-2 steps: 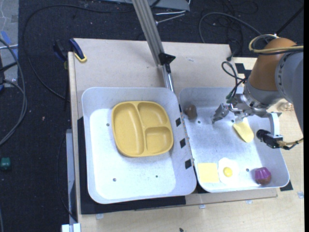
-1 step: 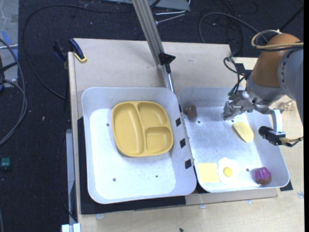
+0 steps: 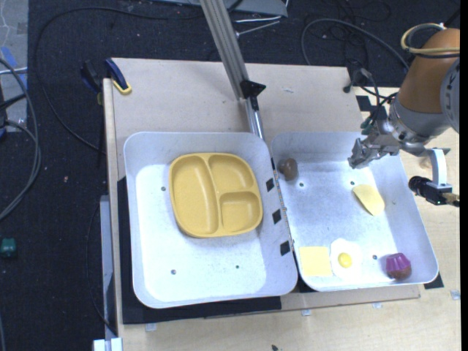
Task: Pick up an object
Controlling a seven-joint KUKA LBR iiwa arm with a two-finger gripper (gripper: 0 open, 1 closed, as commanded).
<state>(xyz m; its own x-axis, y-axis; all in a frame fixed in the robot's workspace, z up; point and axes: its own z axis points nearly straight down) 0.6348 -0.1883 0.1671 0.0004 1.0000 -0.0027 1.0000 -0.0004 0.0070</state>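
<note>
Cheese wedge (image 3: 368, 199) lies below claw (image 3: 360, 159).

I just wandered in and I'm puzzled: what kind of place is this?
Probably a robotics lab test bench: a robot arm reaches over two white bins, toy food such as a fried egg lies inside, and cables trail across the floor.

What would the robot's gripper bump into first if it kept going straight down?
Probably the bare white floor of the right bin. The gripper hangs just up-left of the yellow wedge, which it looks likely to miss, though depth is hard to judge.
</note>
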